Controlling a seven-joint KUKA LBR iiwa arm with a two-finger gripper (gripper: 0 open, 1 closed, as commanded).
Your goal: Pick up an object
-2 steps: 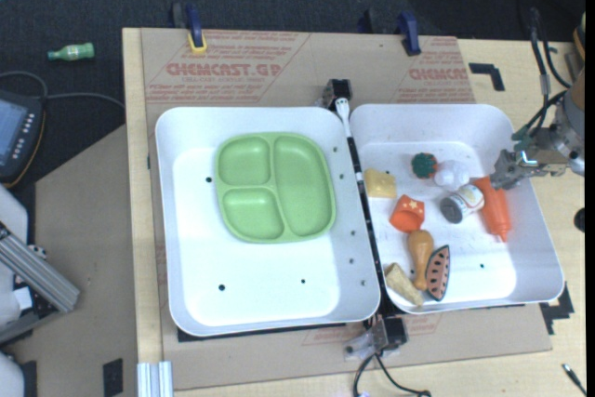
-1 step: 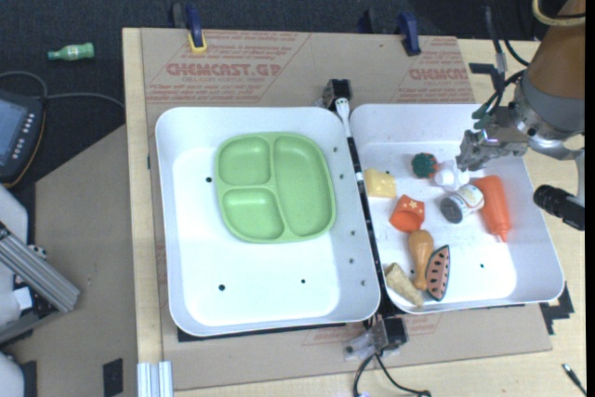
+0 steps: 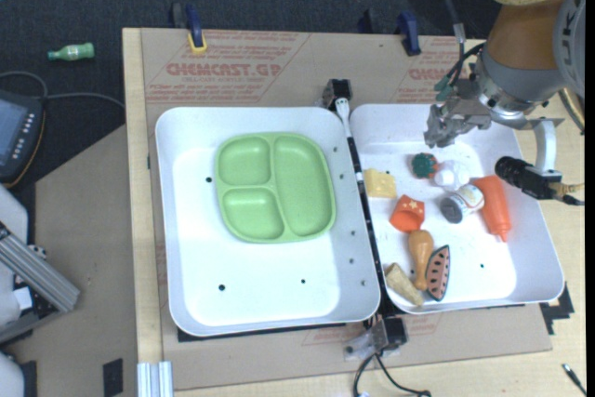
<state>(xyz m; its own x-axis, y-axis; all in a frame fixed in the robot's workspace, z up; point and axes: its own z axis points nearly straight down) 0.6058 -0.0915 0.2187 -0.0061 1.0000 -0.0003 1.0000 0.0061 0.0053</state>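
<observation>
The bench carries two shallow white bins side by side. The left bin (image 3: pixel 186 274) holds a pale green divided plate (image 3: pixel 276 186) with three compartments, lying flat in the upper middle of the bin. The right bin (image 3: pixel 530 279) holds a scatter of small toy foods: a dark green round piece (image 3: pixel 424 165) near the top, a white lump (image 3: pixel 451 173) just to its right, a pale yellow block (image 3: pixel 378 183) against the left wall, an orange-red pepper-like piece (image 3: pixel 407 213) below it, a grey oval piece (image 3: pixel 451 209), an orange carrot (image 3: pixel 496 205) toward the right, a tan pear-shaped piece (image 3: pixel 421 252), a watermelon slice (image 3: pixel 438 272) touching it, and a beige piece (image 3: pixel 403 284) at the lower left corner. The arm enters from the right, and the gripper (image 3: pixel 444 133) hangs over the upper part of the right bin, just above the dark green piece and the white lump. Nothing is visible between its fingers; whether they are spread or closed cannot be determined from this angle.
</observation>
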